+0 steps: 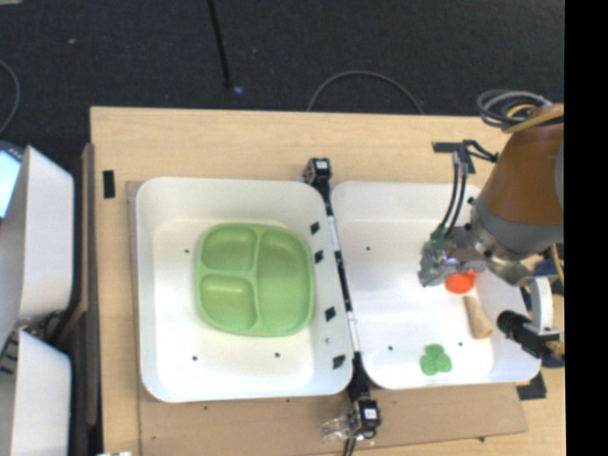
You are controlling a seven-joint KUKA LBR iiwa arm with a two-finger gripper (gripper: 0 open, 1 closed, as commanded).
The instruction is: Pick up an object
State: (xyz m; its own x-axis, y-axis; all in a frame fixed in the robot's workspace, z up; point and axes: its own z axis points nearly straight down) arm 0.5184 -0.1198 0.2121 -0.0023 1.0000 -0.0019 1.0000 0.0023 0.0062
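While the grey arm with its orange band leans in from the right, its two-finger gripper sits low over the right-hand shallow white plastic bin, and from this angle I cannot tell whether it is apart or together. Right beside the gripper, touching or nearly so, there's a small round orange-red object, smooth and glossy; whether it is actually held I cannot tell. Just below that lies a short tan wooden-looking peg, blunt-ended and tilted, resting on the bin floor. Nearer the front rim sits a small green lumpy piece, clover-like in outline, matte, well apart from the gripper. Those three are the candidates for picking, all in the right bin.

Over to the left-hand shallow white bin, with rounded corners and a smooth moulded floor: it carries a pale green plastic divided plate, a rounded square with three compartments, lying flat near the middle. A metal divider strip with black clips runs between the two bins. Both rest on a light wooden bench top, and dark cables loop on the dark floor behind.
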